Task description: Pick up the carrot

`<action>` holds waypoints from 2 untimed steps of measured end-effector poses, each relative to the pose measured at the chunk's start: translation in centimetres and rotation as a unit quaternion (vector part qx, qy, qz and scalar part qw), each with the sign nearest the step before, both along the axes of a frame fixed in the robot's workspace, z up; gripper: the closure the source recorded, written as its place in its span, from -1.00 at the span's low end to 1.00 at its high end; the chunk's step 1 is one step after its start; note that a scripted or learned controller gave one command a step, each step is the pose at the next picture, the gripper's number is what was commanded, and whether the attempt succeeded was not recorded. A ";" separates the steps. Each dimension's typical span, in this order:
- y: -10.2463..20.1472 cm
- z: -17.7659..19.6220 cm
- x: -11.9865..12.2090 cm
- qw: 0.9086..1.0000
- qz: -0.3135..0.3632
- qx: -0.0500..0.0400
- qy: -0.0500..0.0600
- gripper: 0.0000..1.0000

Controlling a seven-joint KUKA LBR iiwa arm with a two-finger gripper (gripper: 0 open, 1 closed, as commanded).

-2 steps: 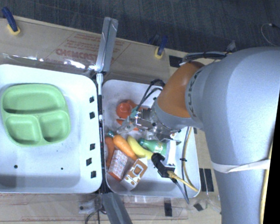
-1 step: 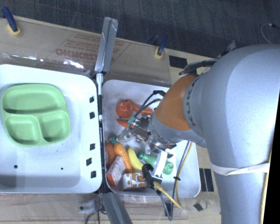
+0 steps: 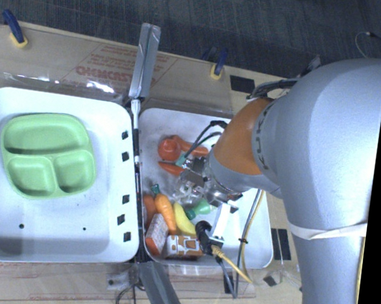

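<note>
The hand (image 3: 190, 182) sits low over the right bin (image 3: 255, 250), metal parts showing beneath the orange band of the arm (image 3: 316, 150); whether it is spread or pressed together I cannot tell, as the wrist hides much of it. Just beside it, toward the bin's near-left part, lies the carrot (image 3: 166, 213) — a short orange piece whose long axis runs on a diagonal, from upper left to lower right in the camera view, free of the hand. A yellow banana-like piece (image 3: 183, 219) lies against its right side, and a small brown carton (image 3: 182, 247) lies below both. Farther up the bin, past the hand, rests an orange-red rounded toy (image 3: 171, 148), possibly a pepper. The left bin (image 3: 48, 230) holds a green divided plate (image 3: 47, 155) in its upper-left part. Both bins rest on the tabletop (image 3: 180, 73).
</note>
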State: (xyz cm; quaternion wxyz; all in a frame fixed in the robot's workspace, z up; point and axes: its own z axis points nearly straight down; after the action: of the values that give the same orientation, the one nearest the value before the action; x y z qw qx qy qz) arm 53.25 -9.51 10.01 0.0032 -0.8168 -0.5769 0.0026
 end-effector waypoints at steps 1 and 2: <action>0.0 0.0 0.0 1.000 0.000 0.000 0.000 -1.00; -0.5 0.0 -4.3 0.975 -0.222 -0.002 -0.023 -1.00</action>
State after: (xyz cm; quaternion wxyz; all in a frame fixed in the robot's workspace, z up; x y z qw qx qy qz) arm 48.94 -9.97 10.02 -0.0114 -0.9245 -0.3806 -0.0158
